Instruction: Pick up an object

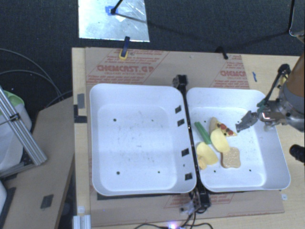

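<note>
Nearest the camera, at the front of the right bin (pixel 274 178), a tan bread-slice piece (pixel 231 159) lies flat on the white floor, touching a yellow rounded piece (pixel 207 153) to its left. Just behind them sits a second yellow piece (pixel 219 140), with a green stick (pixel 203 132) slanting along the bin's left wall and a small pizza-slice toy (pixel 224 127) behind it. Further right, above the same bin, the claw (pixel 246 121) hangs close to the pizza-slice toy; whether it is released or clenched I cannot tell, and nothing shows in it. Beside this, the left bin (pixel 97 142) rests on the cardboard-covered worktop (pixel 157 66). Beyond the worktop, a shiny metal sheet (pixel 112 13) lies on the dark floor.
</note>
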You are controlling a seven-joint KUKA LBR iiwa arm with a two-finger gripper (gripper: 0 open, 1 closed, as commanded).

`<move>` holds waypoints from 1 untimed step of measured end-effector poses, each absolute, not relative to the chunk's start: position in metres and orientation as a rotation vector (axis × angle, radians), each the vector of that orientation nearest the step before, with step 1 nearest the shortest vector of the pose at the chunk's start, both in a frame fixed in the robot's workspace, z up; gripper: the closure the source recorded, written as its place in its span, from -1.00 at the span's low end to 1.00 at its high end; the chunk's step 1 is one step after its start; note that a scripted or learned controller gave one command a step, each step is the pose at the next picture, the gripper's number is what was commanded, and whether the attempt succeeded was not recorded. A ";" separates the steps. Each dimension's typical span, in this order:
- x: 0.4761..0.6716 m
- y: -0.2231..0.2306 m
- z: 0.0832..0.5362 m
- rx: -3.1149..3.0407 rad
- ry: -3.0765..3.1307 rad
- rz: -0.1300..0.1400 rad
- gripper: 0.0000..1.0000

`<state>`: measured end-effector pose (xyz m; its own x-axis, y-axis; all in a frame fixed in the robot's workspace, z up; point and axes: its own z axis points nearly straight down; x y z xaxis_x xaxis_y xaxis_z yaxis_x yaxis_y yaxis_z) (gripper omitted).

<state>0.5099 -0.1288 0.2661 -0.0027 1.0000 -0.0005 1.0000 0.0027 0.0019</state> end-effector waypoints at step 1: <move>0.535 -0.105 0.084 2.223 2.232 -0.006 -1.00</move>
